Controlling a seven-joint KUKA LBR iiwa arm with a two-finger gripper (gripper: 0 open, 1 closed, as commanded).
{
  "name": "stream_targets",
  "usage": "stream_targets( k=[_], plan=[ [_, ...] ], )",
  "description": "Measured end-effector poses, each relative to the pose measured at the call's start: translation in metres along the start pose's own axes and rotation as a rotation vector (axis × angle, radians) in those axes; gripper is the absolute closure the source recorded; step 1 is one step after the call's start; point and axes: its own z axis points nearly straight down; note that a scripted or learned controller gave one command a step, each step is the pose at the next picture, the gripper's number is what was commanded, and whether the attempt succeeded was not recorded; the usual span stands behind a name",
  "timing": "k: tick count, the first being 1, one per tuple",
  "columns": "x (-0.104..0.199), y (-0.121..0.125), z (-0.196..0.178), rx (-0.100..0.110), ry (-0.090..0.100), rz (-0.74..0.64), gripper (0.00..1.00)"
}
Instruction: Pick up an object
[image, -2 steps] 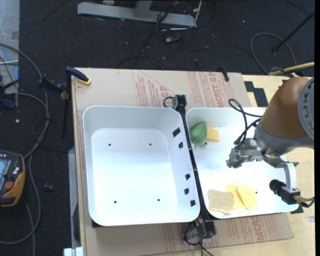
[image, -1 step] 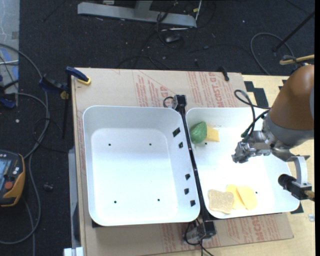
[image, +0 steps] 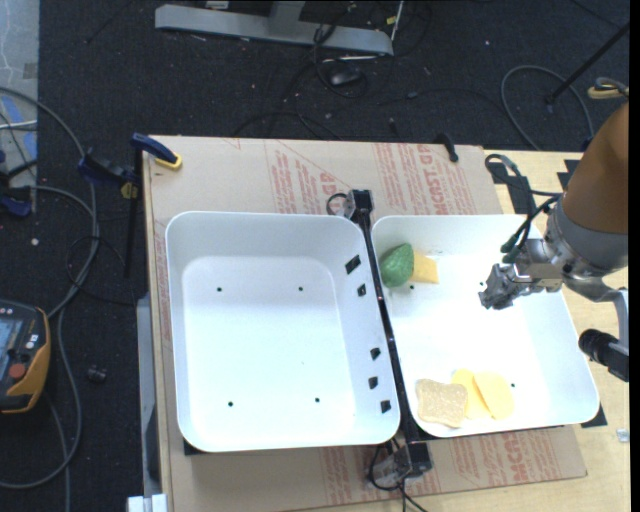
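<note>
The green rounded object (image: 397, 264) lies in the right bin (image: 560, 400), hard against its far left corner by the divider, with a small yellow wedge (image: 426, 269) touching its right side. My gripper (image: 497, 291) hangs over the same bin's middle, so that pair lies to its left in the view and a little farther back. Nearer the front rim sit a tan slice (image: 441, 401) and yellow pieces (image: 484, 392). I cannot tell how my tool is set, and I see nothing in it.

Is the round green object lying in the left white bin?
No. The round green object lies in the right white bin, at its far left corner beside a yellow wedge.
</note>
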Motion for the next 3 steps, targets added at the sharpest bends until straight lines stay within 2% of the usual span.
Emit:
stream_targets(
  k=[3],
  plan=[
    [0.162,0.021,0.041,0.005,0.001,-0.004,1.0]
  ],
)
